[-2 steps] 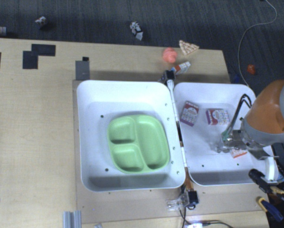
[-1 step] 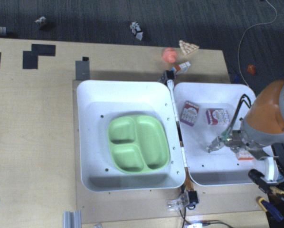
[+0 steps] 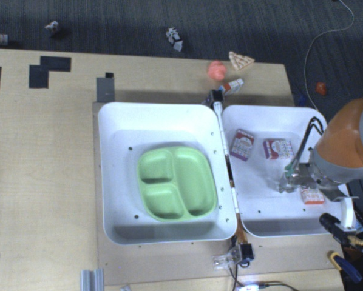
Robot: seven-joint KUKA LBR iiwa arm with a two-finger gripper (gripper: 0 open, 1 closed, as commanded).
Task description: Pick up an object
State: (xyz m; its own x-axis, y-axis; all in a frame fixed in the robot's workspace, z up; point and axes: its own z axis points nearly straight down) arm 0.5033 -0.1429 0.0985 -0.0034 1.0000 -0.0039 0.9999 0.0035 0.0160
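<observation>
Arm reached over right bin from right edge. Gripper hung low near bin's right side, just beside small packet; whether it gripped anything could not be told. Two more packets lay near bin's far edge, side by side, apart. Green divided plate sat in middle of left bin. Pink ball rested on bench beyond bins.

The left bin has its middle taken up by a green divided tray, leaving open floor along its walls. In the right bin, two small packets lie near the back; the front-left floor is open.
</observation>
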